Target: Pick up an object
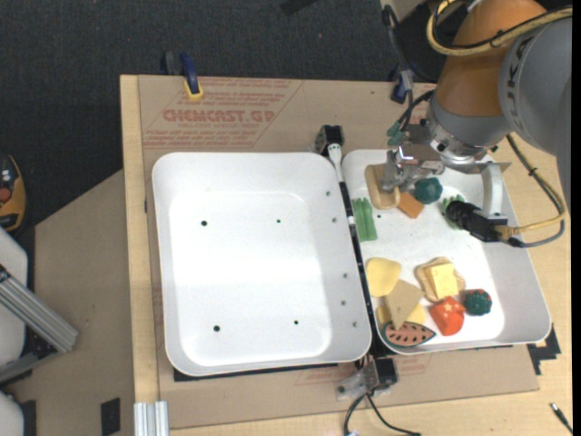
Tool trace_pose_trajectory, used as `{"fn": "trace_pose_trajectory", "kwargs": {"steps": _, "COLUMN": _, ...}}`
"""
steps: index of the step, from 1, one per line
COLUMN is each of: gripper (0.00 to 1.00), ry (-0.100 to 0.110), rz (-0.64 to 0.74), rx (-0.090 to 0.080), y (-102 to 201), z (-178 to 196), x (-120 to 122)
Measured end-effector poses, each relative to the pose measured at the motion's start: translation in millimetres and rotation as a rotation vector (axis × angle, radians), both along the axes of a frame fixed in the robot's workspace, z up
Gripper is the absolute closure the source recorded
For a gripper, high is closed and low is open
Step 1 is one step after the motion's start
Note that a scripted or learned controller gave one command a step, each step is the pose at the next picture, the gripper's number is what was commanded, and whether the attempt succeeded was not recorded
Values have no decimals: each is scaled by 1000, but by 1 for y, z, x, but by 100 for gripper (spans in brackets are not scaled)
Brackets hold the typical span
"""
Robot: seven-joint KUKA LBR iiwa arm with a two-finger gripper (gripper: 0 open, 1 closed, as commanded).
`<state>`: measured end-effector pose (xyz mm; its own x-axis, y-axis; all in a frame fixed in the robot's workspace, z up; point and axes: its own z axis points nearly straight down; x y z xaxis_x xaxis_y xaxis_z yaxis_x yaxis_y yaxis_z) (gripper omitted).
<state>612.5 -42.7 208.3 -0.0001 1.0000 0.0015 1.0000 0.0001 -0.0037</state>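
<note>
Red printed lettering runs across the brown cardboard sheet (pixel 231 107) that lies under the two bins, along its far edge. The larger line reads roughly "CHEMCAST GP" (pixel 218 114), with the final letters hard to make out. Smaller red lines stand above and below it, too fine to read. No other text is legible.

Two shallow white plastic bins sit side by side; the left bin (pixel 245 352) lies beside the right bin (pixel 522 312), which holds small toy foods (pixel 440 284) near its front
</note>
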Motion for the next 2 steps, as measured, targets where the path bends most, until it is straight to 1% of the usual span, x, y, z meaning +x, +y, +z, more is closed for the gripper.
{"fn": "trace_pose_trajectory", "kwargs": {"steps": 1, "gripper": 100, "ry": -1, "rz": 9, "rx": 3, "y": 82, "z": 32, "x": -50}}
{"fn": "trace_pose_trajectory", "kwargs": {"steps": 2, "gripper": 100, "ry": -10, "rz": -1, "rx": -3, "y": 53, "z": 40, "x": 10}}
